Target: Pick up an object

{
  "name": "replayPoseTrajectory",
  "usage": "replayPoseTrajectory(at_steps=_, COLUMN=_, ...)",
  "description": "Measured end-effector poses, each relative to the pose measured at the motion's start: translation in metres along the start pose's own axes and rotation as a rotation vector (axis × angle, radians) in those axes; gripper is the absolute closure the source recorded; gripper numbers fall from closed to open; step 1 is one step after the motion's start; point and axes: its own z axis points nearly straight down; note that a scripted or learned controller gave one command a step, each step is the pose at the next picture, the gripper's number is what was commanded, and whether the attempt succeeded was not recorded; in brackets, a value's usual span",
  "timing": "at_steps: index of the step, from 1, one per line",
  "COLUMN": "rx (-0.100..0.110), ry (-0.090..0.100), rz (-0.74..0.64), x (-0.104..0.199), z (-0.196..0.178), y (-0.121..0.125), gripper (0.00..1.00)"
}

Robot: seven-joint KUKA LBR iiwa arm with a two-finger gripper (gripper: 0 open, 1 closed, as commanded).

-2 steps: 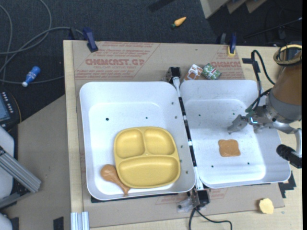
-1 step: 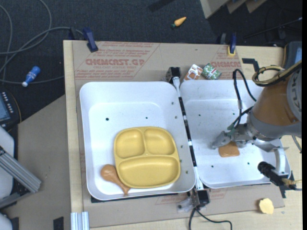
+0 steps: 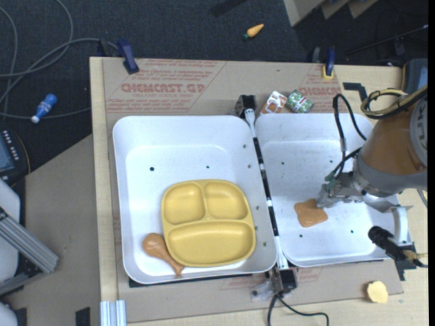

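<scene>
A flat tan-orange piece (image 3: 310, 214) lies on the floor of the right bin (image 3: 299, 148), near its middle. My gripper (image 3: 329, 194) is down in that bin, right at the piece's upper right edge and touching or nearly touching it. The arm's grey and orange body covers the bin's right side. In the left bin (image 3: 136, 148) sits a yellow three-compartment plate (image 3: 207, 221), with an orange drumstick-shaped toy (image 3: 161, 250) against its lower left rim.
Small wrapped items (image 3: 289, 102) lie on the board behind the right bin. A yellow lump (image 3: 376, 291) rests on the bench at the front right. A black cable loops over the right bin's back right. A black divider strip (image 3: 264, 182) runs between the bins.
</scene>
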Motion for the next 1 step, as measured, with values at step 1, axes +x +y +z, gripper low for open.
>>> replayPoseTrajectory(at_steps=1, rx=-0.007, ry=-0.002, rz=0.002, x=0.0128, z=0.0102, y=-0.025, gripper=1.0)
